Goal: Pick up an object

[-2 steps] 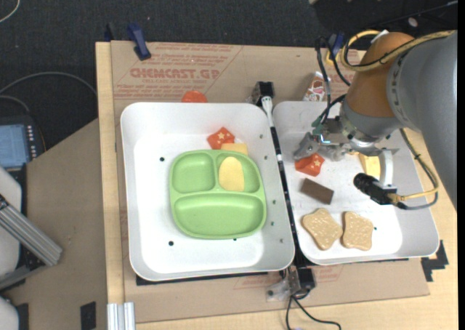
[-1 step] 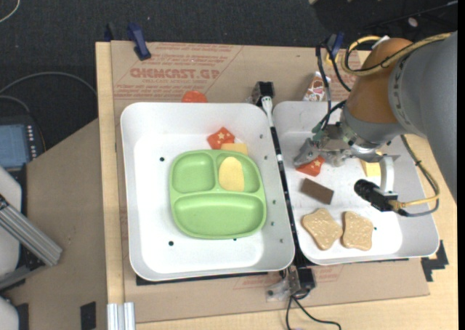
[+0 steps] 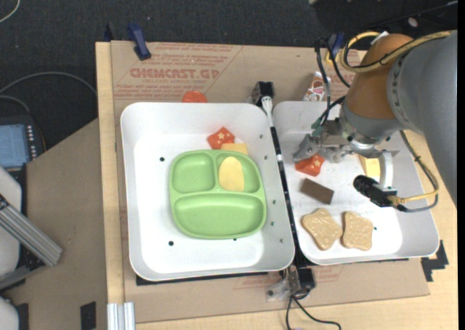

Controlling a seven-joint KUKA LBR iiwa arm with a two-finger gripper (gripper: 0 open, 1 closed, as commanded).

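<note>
Fingers of the gripper (image 3: 311, 153) hang low over the right bin (image 3: 414, 241), just above a red piece (image 3: 310, 166); whether they are released or clenched cannot be told. Nearby lie a brown block (image 3: 317, 190) and two crackers (image 3: 338, 228). A green tray (image 3: 216, 195) sits in the left bin (image 3: 145, 190).

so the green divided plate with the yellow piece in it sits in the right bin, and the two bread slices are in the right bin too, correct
Not quite. The camera view shows the green divided plate with the yellow piece in the left bin, not the right one. The two bread slices do lie in the right bin, near its front edge.
</note>
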